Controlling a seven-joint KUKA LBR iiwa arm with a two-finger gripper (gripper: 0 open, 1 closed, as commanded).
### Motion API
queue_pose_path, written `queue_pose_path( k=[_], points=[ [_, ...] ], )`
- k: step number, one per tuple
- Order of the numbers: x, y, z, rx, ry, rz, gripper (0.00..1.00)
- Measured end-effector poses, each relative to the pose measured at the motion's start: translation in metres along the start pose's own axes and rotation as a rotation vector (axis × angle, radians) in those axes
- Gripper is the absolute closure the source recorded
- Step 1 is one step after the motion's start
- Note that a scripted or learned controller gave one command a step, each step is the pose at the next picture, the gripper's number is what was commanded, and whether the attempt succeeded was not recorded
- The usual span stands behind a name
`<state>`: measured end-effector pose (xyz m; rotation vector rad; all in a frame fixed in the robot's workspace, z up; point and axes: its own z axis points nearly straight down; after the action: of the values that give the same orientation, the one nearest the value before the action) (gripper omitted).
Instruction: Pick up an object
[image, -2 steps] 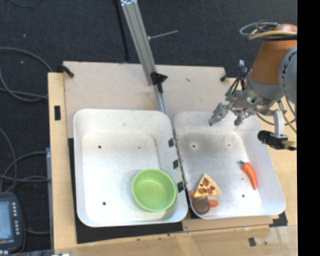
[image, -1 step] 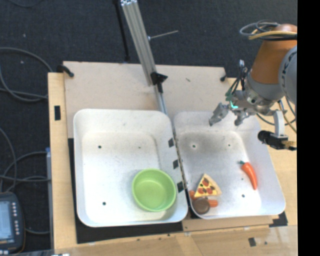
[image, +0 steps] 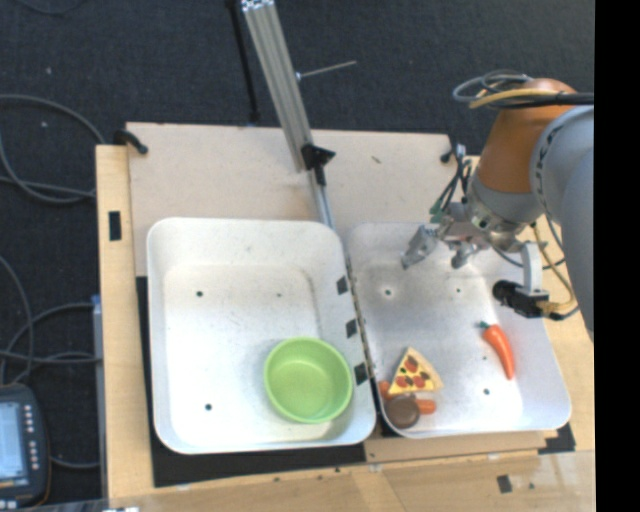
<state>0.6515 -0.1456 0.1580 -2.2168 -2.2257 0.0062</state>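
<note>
My gripper hangs over the far part of the right bin, open, with nothing between its two fingers. Well in front of it, near the bin's front edge, lies a pizza slice. A brown round piece and a small orange piece lie just in front of the slice. An orange carrot lies toward the bin's right side, in front of and to the right of the gripper. A green bowl sits in the front right corner of the left bin.
A slanted aluminium post rises from the bench behind the two bins, near their shared wall. Cables run across the dark floor on the left. The arm's orange band and grey body stand over the right bin's far right corner.
</note>
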Motion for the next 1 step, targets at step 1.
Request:
queue_pose_path(
  k=[1],
  points=[
    [-0.0015, -0.0009, 0.0528, 0.001, 0.0, 0.004, 0.0]
  ],
)
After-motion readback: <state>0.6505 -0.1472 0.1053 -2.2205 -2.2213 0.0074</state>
